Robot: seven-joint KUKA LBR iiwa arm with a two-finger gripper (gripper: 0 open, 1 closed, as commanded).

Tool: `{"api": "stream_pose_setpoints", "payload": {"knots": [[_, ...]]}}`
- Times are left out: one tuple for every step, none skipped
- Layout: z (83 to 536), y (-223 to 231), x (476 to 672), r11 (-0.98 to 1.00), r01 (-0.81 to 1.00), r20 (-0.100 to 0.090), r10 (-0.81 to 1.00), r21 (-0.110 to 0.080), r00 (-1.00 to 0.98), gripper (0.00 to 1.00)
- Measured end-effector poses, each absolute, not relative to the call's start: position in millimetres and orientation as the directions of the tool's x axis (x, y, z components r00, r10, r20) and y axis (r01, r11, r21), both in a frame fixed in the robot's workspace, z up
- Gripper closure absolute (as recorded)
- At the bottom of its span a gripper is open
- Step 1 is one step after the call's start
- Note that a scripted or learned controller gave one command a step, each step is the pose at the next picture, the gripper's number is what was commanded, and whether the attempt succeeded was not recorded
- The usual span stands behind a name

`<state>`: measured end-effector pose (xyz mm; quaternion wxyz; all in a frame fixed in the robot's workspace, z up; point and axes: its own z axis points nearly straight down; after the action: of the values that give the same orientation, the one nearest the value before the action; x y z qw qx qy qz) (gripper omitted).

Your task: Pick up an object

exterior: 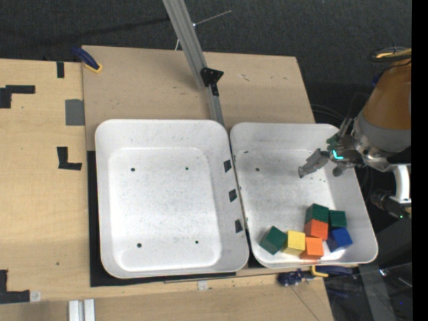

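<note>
White plastic bins sit side by side on the wooden bench (167, 79), and the blocks are all in the right bin (281, 179), bunched at its five-o'clock corner. A dark green block (273, 240) lies at the cluster's nine-o'clock end, with a yellow block (295, 240) touching it, then two orange blocks (315, 238) stacked close, a blue block (340, 237) at three o'clock and two more green blocks (327, 215) at twelve. The left bin (160, 192) holds no block.

The gripper (319, 163) hangs over the right bin's one-o'clock region, well apart from the cluster, with nothing between its fingers — whether the jaws stand apart or closed I cannot tell at this slant.

This looks like the approach step: no object has been taken yet. The next move calls for travel toward five o'clock and a descent on one block. The dark green one at the edge seems the easiest — its neighbours crowd the rest, and a finger could jam between them.
</note>
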<state>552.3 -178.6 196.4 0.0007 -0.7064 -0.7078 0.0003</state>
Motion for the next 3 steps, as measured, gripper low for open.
{"api": "stream_pose_setpoints", "payload": {"knots": [[152.2, -179.8, 554.5, 0.001, 1.0, 0.0, 1.0, -0.006, -0.001, 0.0], [97.8, -178.8, 552.6, 0.001, 1.0, 0.001, 1.0, -0.007, -0.001, 0.0], [110.8, -178.4, 554.1, 0.002, 1.0, 0.001, 1.0, -0.003, -0.002, 1.0]]}}
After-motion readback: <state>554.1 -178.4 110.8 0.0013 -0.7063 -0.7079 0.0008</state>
